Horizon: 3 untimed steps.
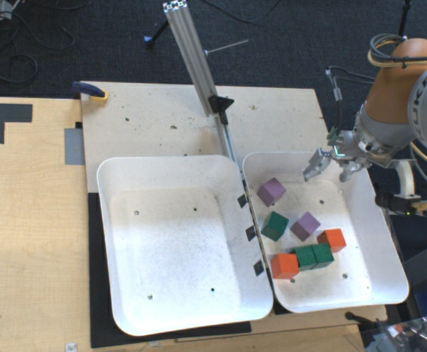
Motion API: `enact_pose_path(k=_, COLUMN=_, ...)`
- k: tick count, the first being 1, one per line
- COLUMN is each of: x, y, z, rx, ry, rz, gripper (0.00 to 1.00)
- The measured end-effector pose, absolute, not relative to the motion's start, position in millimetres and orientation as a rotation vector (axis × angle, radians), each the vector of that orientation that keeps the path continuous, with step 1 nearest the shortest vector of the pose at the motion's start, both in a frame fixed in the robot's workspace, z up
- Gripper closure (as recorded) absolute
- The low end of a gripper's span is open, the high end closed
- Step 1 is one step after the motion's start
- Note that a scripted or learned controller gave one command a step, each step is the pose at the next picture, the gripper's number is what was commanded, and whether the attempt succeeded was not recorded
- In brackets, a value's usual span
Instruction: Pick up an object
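Above the right bin's point(375, 218) far edge, I am seeing the claw point(333, 166) hanging with fingers spread, gripping nothing. Purple, green and orange blocks point(301, 246) are lying near that bin's left wall.

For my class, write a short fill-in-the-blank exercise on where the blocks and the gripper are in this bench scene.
1. All the blocks lie in the ____ bin.
2. The number of purple blocks is ____.
3. The gripper hangs over the far edge of the right bin, holding ____.
4. The orange block at the near left touches a ____ block.

Missing words: right; two; nothing; green
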<state>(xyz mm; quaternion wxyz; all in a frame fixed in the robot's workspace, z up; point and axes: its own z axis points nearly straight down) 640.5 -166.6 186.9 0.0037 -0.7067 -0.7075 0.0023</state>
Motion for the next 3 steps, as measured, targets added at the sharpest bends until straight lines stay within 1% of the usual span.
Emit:
enact_pose_path(k=1, x=641.7, y=-166, z=190, rx=-2.215, ry=-2.224, rz=0.004, gripper=0.00)
enact_pose_path(k=2, x=643.0, y=-166, z=146, rx=-2.212, ry=-2.223, rz=0.007, gripper=0.00)
enact_pose_path(k=3, x=641.4, y=-165, z=92, rx=-2.211, ry=-2.221, rz=0.008, gripper=0.00)
